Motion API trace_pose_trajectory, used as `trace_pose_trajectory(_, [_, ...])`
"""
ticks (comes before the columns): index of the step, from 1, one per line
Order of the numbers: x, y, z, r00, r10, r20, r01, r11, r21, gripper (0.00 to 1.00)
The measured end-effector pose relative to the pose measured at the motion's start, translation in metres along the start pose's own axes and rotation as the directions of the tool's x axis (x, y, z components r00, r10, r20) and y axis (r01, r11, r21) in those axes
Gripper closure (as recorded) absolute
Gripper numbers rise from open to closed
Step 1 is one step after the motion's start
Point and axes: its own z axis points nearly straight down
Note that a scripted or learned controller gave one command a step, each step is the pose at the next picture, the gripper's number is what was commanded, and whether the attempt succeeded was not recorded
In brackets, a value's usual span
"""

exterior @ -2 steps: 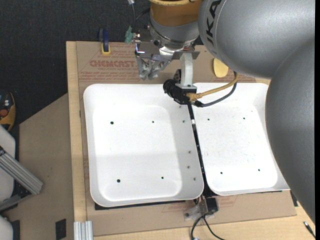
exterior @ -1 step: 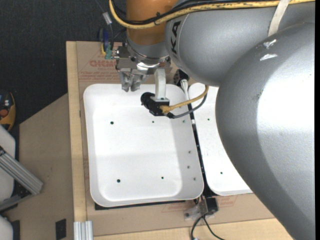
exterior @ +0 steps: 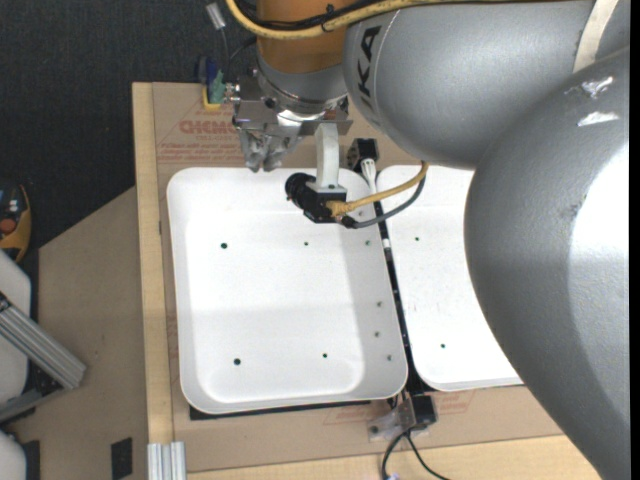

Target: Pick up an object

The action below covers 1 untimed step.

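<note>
Dark carpet-like ground frames a brown bench board (exterior: 150, 268) that bears two shallow white bins side by side. Biggest of all is the grey arm (exterior: 520, 168), which fills the view's right side and sweeps over to the far edge, ending in an orange band (exterior: 300, 8) directly above the gripper. Under and nearer the camera than the gripper spreads the left bin (exterior: 270, 368), its white floor in plain sight. Off to the gripper's right in the view lies the right bin (exterior: 450, 338), much of it covered by the arm. The gripper (exterior: 262, 153) points down at the far rim of the left bin, toward that bin's far left corner; from this angle I cannot tell how wide it stands, nor whether it has hold of anything. Where an object for picking lies cannot be told either, given how much of the right bin is hidden. Well left of the gripper and nearer the camera, an aluminium rail (exterior: 45, 343) lies off the board. A few small dark dots (exterior: 224, 246) mark the left bin's floor below the gripper.
</note>
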Motion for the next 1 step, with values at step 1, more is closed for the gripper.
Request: trace_pose_trajectory(1, [-0.0066,-0.0192,-0.0287,1.0,0.002,0.001,-0.002,1.0,0.001,1.0])
